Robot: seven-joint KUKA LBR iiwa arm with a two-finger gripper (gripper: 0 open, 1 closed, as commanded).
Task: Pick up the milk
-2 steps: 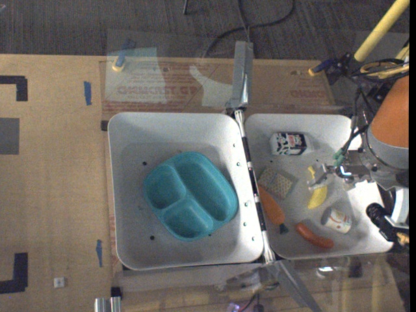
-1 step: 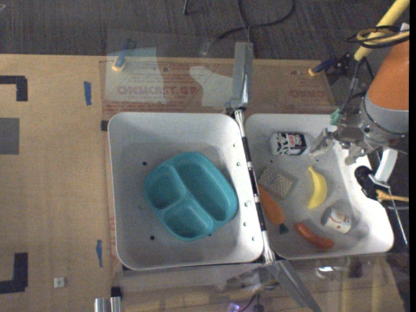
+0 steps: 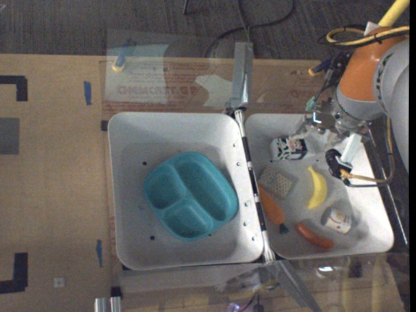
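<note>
Left bin (image 3: 123, 194) carries just the teal divided plate (image 3: 190, 194), lying flat mid-floor. Looks like the drop side, not in play for a pick.

Right bin (image 3: 382, 233) has all the small stuff, scattered loose, nothing stacked, so each item can be approached from above.

Arm (image 3: 370, 77) comes in from the upper right, orange band over the bin's far corner, wrist hanging over the top of the right bin. Placement fits a descent on the milk, judging by the task.

Banana (image 3: 316, 187) lies mid-bin, roughly upright in the frame, well apart from the milk. Carrot (image 3: 272, 207) lies along the left wall; sausage (image 3: 314, 235) near the front; a small white cup (image 3: 338, 220) on its side just beside it; a grey perforated grater-like piece (image 3: 279, 183) between carrot and banana.

Milk carton (image 3: 288, 148): upper left of the right bin, near the divider wall, lying tilted, black-and-white print showing. Free of its neighbours.

Gripper (image 3: 318, 130): sits just to the right of the carton, near it. Fingers: can't tell the spread, too much dark hardware and cable clutter. Nothing visibly pinched, and the carton rests on the bin floor, so not grasped yet.
</note>
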